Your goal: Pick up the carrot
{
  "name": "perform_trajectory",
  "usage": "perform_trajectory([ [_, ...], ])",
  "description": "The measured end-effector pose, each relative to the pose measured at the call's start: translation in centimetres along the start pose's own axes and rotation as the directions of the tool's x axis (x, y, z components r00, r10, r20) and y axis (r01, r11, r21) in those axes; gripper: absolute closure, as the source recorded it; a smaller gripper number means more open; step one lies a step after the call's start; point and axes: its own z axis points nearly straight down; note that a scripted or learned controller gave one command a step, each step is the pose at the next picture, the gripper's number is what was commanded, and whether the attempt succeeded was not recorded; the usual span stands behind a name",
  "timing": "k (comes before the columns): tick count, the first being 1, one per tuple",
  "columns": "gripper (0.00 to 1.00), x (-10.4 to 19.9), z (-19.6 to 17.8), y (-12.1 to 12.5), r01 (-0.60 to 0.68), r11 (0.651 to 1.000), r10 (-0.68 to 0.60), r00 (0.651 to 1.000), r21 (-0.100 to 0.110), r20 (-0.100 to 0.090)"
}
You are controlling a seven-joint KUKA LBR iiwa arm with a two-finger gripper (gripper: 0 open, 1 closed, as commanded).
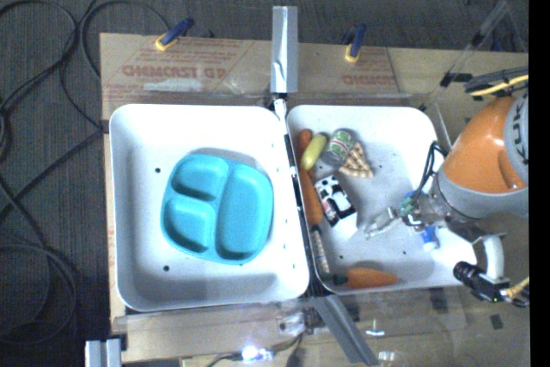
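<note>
An orange carrot (373, 277) with a dark green top lies flat near the front wall of the right bin (404, 118). A second long orange carrot-like piece (309, 189) lies along that bin's left wall. My gripper (383, 223) hangs over the middle of the right bin, a little above and to the right of the front carrot and apart from it. Nothing shows between its tips. The arm's orange band (485, 159) sits at the bin's right edge.
A yellow piece (314, 150), a greenish can (343, 141), a tan wedge (358, 164) and a black-and-white item (333, 198) crowd the right bin's upper left. A dark pen (320, 255) lies by its left wall. The left bin (129, 185) holds a blue divided tray (219, 206).
</note>
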Motion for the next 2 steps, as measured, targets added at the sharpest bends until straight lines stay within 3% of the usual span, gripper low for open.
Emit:
perform_trajectory([
  [1, 0.0, 4.5, -0.6, 0.1, 0.266, 0.964, -0.266, 0.964, -0.002, 0.002],
  [2, 0.0, -1.3, -0.2, -0.2, 0.441, 0.897, -0.441, 0.897, -0.002, 0.004],
])
